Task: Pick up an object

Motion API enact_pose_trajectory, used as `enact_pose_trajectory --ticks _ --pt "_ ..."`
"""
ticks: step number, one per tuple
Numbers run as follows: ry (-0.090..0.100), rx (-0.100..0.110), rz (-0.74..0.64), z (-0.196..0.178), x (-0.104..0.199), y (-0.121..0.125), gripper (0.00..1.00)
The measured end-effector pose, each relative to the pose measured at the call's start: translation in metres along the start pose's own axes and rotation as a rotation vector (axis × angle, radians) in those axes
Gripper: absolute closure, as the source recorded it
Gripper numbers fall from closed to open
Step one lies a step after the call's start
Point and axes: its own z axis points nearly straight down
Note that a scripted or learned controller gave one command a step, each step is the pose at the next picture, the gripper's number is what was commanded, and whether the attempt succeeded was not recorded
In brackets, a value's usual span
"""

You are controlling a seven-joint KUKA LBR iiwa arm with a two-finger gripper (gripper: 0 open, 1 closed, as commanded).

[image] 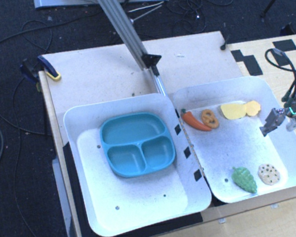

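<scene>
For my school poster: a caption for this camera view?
Robot gripper hovers at the right bin's edge near toy food; blue plate beside.

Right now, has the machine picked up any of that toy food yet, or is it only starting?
Only starting, it seems. Nothing looks done: the carrot, pretzel, yellow pieces, green leafy piece and cookie all lie in the right bin, and the blue tray sits in the left one. In hand: the pincer hangs over the right bin's edge, carrying nothing visible. Left: the whole pick.

The bench (128, 67) and both white bins (86, 154) are viewed from above at a slant, from fairly far off.
</scene>
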Motion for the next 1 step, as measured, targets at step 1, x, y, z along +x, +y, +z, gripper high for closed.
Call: enact_pose_trajectory --ticks 1 --pt "0.0 -0.001 0.0 -0.0005 0.0 0.0003 0.0"
